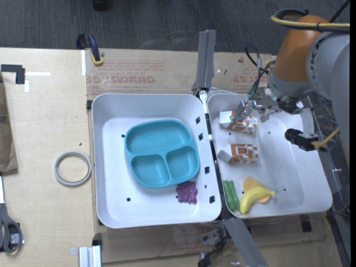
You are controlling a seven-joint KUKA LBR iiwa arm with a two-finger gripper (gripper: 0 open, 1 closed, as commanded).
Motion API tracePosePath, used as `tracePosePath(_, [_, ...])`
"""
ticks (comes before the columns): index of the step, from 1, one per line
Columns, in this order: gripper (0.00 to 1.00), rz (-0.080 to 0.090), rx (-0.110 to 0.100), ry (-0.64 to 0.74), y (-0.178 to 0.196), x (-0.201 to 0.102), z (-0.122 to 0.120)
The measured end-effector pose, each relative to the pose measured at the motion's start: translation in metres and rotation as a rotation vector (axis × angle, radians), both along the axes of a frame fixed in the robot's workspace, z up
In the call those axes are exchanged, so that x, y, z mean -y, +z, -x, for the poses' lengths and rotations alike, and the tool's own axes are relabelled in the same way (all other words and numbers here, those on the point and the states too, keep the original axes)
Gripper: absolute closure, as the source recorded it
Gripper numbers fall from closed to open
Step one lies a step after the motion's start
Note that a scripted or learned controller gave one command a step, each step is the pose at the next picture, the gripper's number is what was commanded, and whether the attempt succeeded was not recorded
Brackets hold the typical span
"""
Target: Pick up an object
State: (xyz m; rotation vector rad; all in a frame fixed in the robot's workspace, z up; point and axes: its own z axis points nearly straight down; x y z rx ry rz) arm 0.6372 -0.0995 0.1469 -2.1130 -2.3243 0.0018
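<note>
Gripper (243, 113) sits over the small carton (241, 124) near the right bin's (311, 199) far-left corner; grip state unclear. Carton likely light, crushable: take it across its flat sides.

Setting: robotics lab or test cell, probably, not a home. Evidence: industrial grey arm (328, 49) with orange band mounted at a plywood bench (44, 127); two shallow white bins (105, 149) set side by side, cardboard sheet (144, 71) laid beneath them. Clamp (95, 52) at bench edge, tape roll (72, 168), scissors (10, 232). Dark carpet-like floor (156, 10) beyond; texture unclear. Bin contents look like toy props: plastic banana (255, 196), blue divided plate (162, 152).
</note>
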Motion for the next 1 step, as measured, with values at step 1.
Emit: tracePosePath(1, [0.00,0.011,0.028,0.075,-0.0382,0.0047,-0.0058])
